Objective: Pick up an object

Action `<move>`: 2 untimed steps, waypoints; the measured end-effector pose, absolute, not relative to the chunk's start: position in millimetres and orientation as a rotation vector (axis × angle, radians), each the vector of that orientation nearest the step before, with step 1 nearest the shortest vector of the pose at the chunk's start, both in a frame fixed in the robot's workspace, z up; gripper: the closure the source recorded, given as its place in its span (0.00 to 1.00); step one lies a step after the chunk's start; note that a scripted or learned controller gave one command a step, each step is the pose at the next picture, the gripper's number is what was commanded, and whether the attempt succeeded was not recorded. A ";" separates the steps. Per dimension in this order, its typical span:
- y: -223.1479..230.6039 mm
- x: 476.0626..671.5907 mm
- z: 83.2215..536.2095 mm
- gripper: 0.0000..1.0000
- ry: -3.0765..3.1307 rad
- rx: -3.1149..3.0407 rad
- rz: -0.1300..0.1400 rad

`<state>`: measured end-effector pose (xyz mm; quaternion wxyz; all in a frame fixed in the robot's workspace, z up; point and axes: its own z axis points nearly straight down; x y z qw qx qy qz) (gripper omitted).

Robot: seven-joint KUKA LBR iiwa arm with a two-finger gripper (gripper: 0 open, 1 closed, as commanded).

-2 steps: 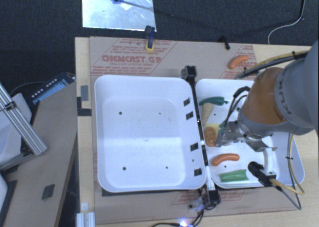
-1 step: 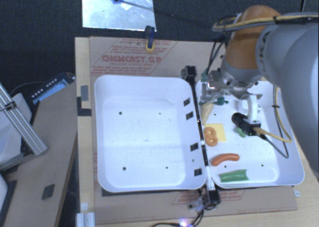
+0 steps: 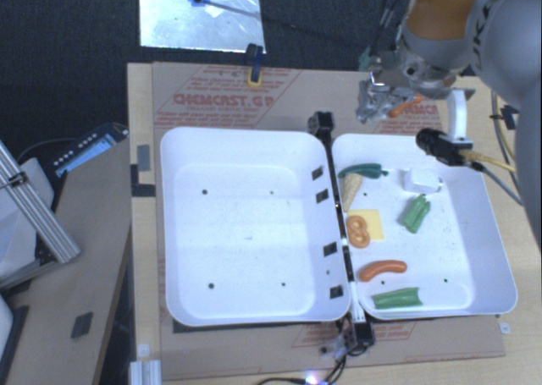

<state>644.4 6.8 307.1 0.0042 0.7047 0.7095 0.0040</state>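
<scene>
the gripper hung above the far edge of the right bin; something orange possibly sat between its fingers, though i could not tell their state. the sausage lay near the divider. a square descent would suit.

Smooth glossy white plastic bins sit on matt brown cardboard.
</scene>
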 end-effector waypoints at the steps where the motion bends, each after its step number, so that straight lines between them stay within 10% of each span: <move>1: 5.7 669.3 465.4 1.00 2.218 2.203 0.022; 2: 7.7 668.5 540.3 1.00 2.223 2.209 0.011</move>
